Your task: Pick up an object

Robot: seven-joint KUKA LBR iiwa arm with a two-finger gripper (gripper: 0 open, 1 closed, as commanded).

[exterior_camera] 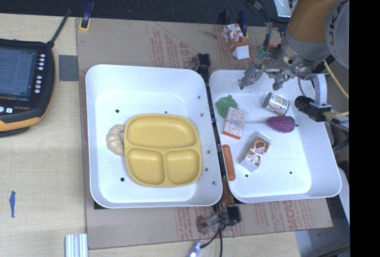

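Note:
My gripper (265,76) hangs over the far edge of the right bin (297,184), its two fingers spread open with nothing between them. Just in front of it and slightly right lies a small silver can (276,102). A purple eggplant (281,124) rests below the can. Toward the bin's left side are a green leafy piece (225,105), a red and white carton (234,123), a small brown and white carton (255,152) and an orange carrot (228,162) along the left wall.
The left bin (107,89) holds a yellow divided tray (161,149) with a beige garlic-like item (114,139) at its left side. A small box (236,36) sits beyond the bins. A control pendant (21,83) lies at far left.

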